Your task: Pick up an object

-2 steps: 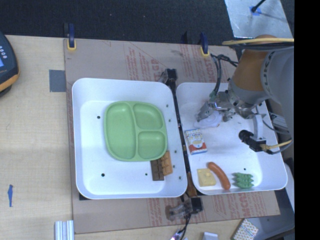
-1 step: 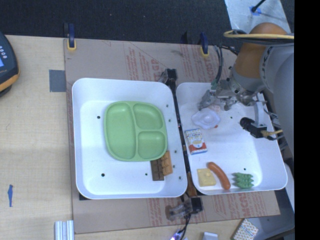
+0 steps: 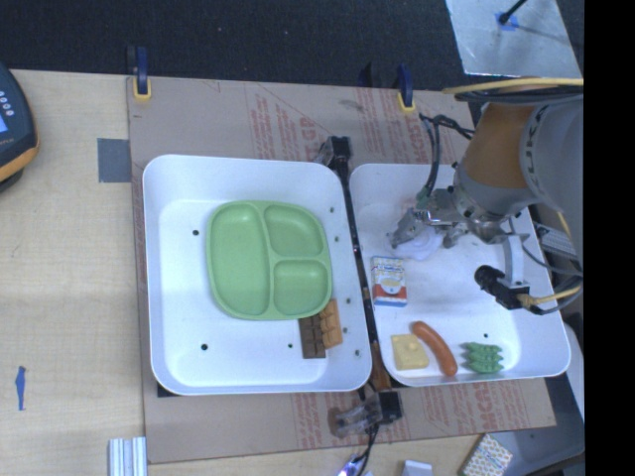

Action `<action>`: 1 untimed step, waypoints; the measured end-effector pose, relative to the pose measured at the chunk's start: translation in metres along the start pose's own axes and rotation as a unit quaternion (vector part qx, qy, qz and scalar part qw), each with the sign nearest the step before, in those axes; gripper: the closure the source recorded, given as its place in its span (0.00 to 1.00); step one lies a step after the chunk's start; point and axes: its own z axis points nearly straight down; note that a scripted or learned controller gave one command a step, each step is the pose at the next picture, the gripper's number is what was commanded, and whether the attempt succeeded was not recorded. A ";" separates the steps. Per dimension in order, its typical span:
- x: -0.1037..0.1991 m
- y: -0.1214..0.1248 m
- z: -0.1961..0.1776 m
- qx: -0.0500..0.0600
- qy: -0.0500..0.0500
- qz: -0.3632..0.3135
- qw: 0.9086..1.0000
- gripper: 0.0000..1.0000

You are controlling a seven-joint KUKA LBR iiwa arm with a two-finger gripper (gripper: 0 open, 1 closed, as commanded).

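The gripper (image 3: 412, 231) is seen low over the upper part of the right bin (image 3: 369, 188), carried by the grey arm (image 3: 551, 157) with its orange band (image 3: 493, 152), which enters from the right. Whether anything is gripped cannot be told, since the tip is small and blurred against the white floor. Just below the gripper, a small carton (image 3: 389, 282) with a blue and red label is found lying near the bin's left wall. Along the near side of the same bin three items are ranged in a row: a yellow cheese-like block (image 3: 408, 352), a red-orange sausage (image 3: 435, 348) set at a slant and touching the block, and a green ridged piece (image 3: 483, 357) a little apart to the right. In the left bin (image 3: 169, 355) a green divided plate (image 3: 269, 260) is laid near the centre, and a brown waffle-like block (image 3: 320, 332) is placed just beside its lower right edge. Both bins are set on a brown board (image 3: 248, 117) upon the wooden bench (image 3: 60, 296).
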 end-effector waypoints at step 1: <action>-0.039 0.048 -0.002 -0.005 -0.001 -0.001 1.000 0.00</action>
